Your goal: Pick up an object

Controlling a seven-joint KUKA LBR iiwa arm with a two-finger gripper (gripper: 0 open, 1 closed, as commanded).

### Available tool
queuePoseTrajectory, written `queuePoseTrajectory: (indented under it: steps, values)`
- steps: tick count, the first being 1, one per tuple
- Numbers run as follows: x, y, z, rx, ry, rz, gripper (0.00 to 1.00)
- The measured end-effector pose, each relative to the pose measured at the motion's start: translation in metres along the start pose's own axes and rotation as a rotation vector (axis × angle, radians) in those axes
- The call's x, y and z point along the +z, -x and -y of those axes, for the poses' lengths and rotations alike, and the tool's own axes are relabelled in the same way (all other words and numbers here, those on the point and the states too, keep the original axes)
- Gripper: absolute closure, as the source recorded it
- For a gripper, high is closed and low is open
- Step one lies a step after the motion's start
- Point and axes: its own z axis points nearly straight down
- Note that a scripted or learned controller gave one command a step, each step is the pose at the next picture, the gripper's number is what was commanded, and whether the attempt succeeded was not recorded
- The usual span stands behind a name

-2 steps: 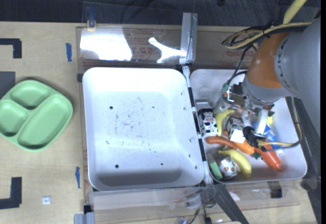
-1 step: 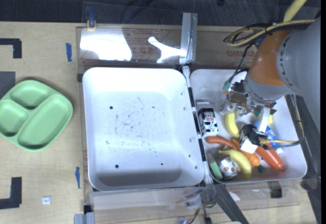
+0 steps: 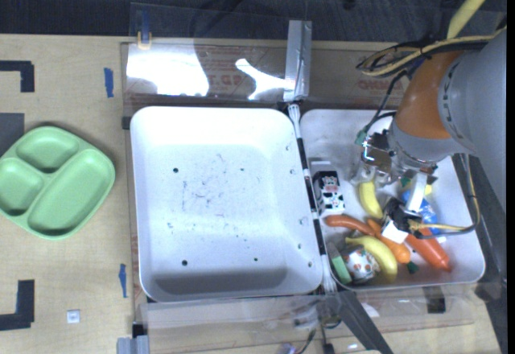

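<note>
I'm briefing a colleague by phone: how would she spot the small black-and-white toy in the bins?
Start at the right-hand white bin, the one the grey arm reaches into. Look along its left wall, beside the divider between the two bins, about halfway down: the small black-and-white boxy toy lies there. It sits apart from the pile, and is the one dark, blocky piece; the yellow plastic bananas and orange carrots are bright.

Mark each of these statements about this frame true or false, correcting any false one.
1. The arm is over the right bin. True.
2. The left bin holds the toy bananas. False: both bananas, one by the gripper and one lower down, lie in the right bin.
3. A green divided plate sits on the bench left of the bins. True.
4. The orange carrot lies on the green plate. False: it lies in the right bin.
</note>
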Motion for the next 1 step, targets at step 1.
queuePoseTrajectory:
  steps: [1]
  values:
    - [-0.0988, -0.0448, -0.0592, 0.042, -0.001, 0.003, 1.0]
